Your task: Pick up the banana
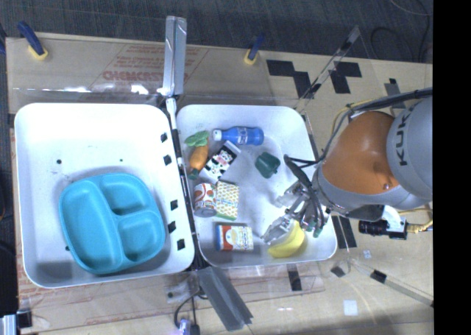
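Observation:
The banana (pixel 290 244) is yellow and lies in the front right corner of the right bin (pixel 298 124), against the front wall. My gripper (pixel 283 214) hangs over that corner, its silver fingers spread apart. The lower fingertip (pixel 274 233) rests right at the banana's left end, and the other (pixel 288 196) is further back. Nothing sits between the fingers, so the gripper is open. The wrist covers part of the banana's upper side.
The right bin also holds a blue bottle (pixel 239 135), a teal cup (pixel 267 164), a carrot (pixel 199 157), a black-and-white box (pixel 221 160), a can (pixel 204 197), a patterned packet (pixel 227 199) and a red carton (pixel 234 236). A blue divided tray (pixel 114 219) lies in the left bin (pixel 44 127).

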Motion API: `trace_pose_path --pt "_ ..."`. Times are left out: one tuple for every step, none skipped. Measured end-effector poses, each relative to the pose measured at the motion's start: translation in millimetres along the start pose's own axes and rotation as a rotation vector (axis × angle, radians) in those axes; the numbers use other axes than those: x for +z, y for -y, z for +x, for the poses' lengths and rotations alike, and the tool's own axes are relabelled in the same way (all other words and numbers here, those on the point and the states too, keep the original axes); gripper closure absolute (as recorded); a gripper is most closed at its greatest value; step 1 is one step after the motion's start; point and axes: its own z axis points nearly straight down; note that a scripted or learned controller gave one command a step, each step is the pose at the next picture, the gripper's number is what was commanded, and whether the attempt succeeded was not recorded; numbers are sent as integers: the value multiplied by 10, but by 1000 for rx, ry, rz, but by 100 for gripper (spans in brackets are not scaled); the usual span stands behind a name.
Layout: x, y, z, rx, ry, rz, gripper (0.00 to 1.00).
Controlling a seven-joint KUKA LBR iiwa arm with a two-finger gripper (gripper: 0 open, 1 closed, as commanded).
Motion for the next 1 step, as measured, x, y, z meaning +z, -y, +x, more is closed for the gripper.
trace_pose_path --pt "-74 -9 -4 -4 -3 0 100"
